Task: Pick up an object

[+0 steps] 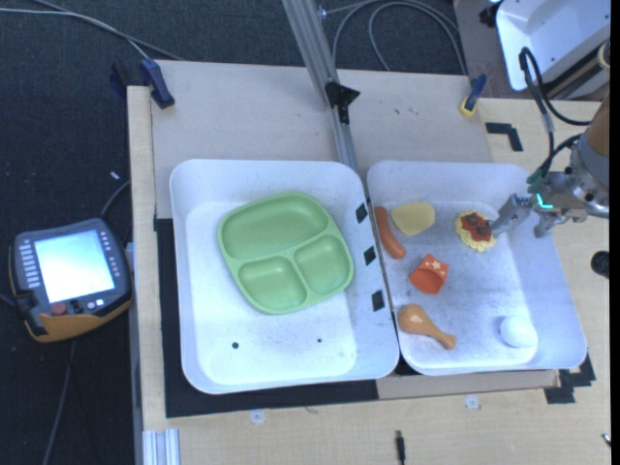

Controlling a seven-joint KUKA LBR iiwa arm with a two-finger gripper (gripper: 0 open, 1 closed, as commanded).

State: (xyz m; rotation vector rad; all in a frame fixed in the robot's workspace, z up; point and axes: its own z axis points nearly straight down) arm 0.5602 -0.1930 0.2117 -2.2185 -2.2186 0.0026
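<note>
Nothing had been picked up yet, as far as I could judge — every piece of toy food lay loose on the floor of the right bin point(567, 303). The likeliest target was the little pizza slice point(475, 231), yellow with a red topping, lying in the upper right part of that bin; the gripper point(523, 216) sat just beside it on its right, one dark finger angled down toward the slice's edge, so close they may have touched, though I could not tell. Whether the claw was spread or pressed together I could not tell either — the fingers were too small and blurred against the wrist — and nothing showed clearly pinched between them. Left of the slice lay a pale yellow wedge point(414, 218), then an orange sausage point(390, 232) near the bin's left wall. Lower down were a red block point(429, 274), a drumstick point(425, 325) and, toward the lower right corner, a white egg point(517, 332). The left bin point(194, 260) held a green divided plate point(285, 252), well apart from the arm. So the approach looked about made, while the grasp and the lift remained to be done.
</note>
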